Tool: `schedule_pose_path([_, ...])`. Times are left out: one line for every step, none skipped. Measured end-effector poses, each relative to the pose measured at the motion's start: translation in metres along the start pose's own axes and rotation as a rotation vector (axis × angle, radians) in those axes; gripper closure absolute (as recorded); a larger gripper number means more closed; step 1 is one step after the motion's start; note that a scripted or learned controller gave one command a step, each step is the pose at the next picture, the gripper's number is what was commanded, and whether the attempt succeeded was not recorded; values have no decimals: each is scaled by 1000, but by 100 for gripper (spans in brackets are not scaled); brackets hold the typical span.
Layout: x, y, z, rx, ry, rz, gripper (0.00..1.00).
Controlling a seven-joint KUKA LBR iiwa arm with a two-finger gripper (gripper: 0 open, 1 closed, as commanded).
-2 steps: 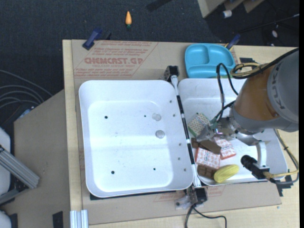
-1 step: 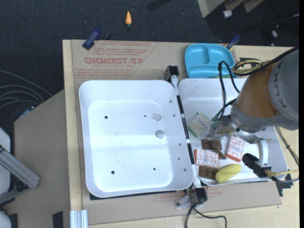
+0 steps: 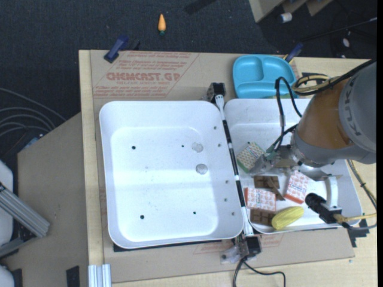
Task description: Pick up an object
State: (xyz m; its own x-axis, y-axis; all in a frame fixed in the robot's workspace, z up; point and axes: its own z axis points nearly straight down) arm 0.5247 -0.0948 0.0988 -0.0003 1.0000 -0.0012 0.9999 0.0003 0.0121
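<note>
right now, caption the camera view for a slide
gripper low in the right bin among small packets, yellow toy corn beside them

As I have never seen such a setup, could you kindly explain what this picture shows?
It is a single picture from a camera fixed above a bench, looking down at a slant. The grey and orange machine reaching in from the right is a robot arm. Its gripper is low over the right bin, one of two white bins side by side. That bin holds small things, among them a patterned packet, a red and white packet and a yellow object. The left bin lies beside it, and a blue tray sits behind. Whether the gripper holds anything cannot be told.
</note>
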Motion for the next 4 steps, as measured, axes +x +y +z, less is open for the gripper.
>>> schedule_pose_path([-1,68,15,12,2,-1,0])
schedule_pose_path([-11,117,15,11,0,-1,0])
schedule_pose_path([0,137,15,10,0,-1,0])
schedule_pose_path([0,138,5,8,-2,-2,100])
